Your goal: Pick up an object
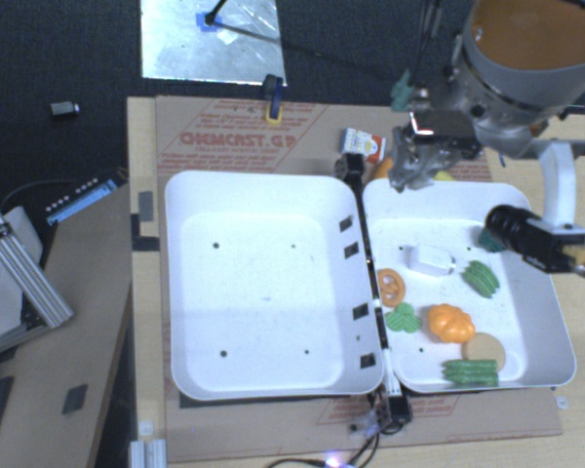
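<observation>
The right bin (531, 305) holds several small toy foods: a white block (431, 259), a pretzel (391, 286), a green leafy piece (403, 319), an orange pumpkin-like piece (450, 323), a tan round piece (486, 349), a green bean-like piece (470, 370) and a green ridged piece (482, 277). My gripper (416, 171) hangs over the far left corner of the right bin, well above the objects. Nothing shows between its fingers. A yellow piece (443, 175) peeks out just behind it.
The left bin (263, 291) lies beside the right one, joined by a black hinged divider (363, 261). A black cylinder on a white bracket (526, 232) juts over the right bin's far right side. A small carton (361, 144) lies on the cardboard behind the bins.
</observation>
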You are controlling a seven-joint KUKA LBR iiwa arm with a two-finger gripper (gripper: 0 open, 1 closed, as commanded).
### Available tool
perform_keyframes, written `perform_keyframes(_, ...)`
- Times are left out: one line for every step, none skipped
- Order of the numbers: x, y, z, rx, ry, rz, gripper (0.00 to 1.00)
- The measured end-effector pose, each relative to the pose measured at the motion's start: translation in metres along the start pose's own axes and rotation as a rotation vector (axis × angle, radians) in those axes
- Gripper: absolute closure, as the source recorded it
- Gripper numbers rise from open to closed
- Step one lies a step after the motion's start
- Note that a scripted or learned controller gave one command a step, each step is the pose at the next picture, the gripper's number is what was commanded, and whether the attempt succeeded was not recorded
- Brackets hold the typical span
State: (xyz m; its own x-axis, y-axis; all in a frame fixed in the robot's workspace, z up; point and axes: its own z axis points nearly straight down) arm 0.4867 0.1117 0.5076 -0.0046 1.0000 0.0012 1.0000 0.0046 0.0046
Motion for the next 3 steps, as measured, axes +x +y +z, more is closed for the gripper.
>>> perform_keyframes(-0.026, 0.025, -0.029, -0.002, -0.001, 0.005, 1.00)
perform_keyframes(-0.016, -0.001, -0.027, 0.004, 0.000, 0.000, 1.00)
perform_keyframes(-0.073, 0.024, -0.027, 0.002, -0.002, 0.009, 1.00)
